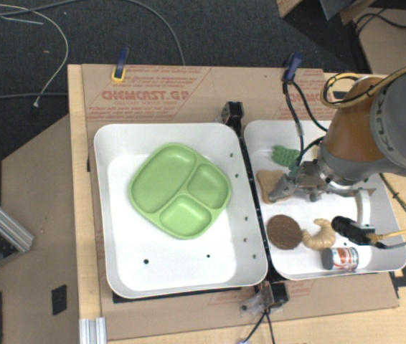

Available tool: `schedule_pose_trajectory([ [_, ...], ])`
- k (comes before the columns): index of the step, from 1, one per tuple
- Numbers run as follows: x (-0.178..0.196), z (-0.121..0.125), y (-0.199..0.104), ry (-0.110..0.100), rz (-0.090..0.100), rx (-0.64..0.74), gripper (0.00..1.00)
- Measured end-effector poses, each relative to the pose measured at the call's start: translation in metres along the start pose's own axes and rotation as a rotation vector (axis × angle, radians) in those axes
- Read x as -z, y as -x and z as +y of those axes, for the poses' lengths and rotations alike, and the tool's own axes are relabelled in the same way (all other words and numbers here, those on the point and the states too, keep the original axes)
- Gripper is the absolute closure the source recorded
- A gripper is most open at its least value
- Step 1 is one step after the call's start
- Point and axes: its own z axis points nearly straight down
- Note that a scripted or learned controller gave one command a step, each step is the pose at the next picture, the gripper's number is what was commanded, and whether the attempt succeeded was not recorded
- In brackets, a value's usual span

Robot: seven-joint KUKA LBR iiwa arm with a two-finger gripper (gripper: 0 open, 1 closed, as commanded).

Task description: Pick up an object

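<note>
Several small things lie in the right bin (384, 198). A green piece (285, 155) sits at the back left, with a tan piece (267, 181) just in front of it. Nearer the front are a brown round disc (284, 231), a tan curved piece (319, 236) and a small bottle with a red label (342, 258). My gripper (287, 187) is low in this bin, its tip right beside the tan piece at that piece's right edge. I cannot make out whether it touches the piece.
The left bin (117, 192) holds a green divided plate (180, 190). A black divider strip (250, 192) runs between the bins. The arm covers the back right part of the right bin. Cables run along the bench's back edge.
</note>
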Motion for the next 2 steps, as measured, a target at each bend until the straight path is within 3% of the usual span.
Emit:
schedule_pose_trajectory([
  [1, 0.013, 0.003, -0.002, 0.009, 0.002, 0.001, 1.0],
  [2, 0.059, 0.002, 0.005, 0.005, -0.004, 0.0, 1.0],
])
